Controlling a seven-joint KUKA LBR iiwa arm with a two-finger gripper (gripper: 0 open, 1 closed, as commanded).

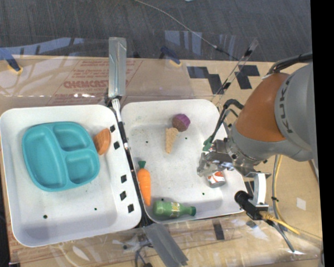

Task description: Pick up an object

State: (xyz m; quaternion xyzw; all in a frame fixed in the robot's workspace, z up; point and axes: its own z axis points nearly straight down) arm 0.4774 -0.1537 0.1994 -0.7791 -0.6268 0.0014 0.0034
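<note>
My gripper (212, 168) hangs low over the right part of the right bin (155, 117), directly above a small red and white object (216, 179) that peeks out beneath it. An ice cream cone with a purple scoop (175, 131) lies near the bin's middle top. An orange carrot (144, 184) rests along the bin's left wall. A green bottle (172, 209) lies on its side at the front edge. The grey arm with its orange band (261, 117) covers the bin's right rim.
The left bin (26, 221) holds a teal divided plate (61, 154) and an orange-brown rounded object (102, 141) against its right wall. A metal divider strip (116, 60) runs between the bins at the back. Cables trail at the right front.
</note>
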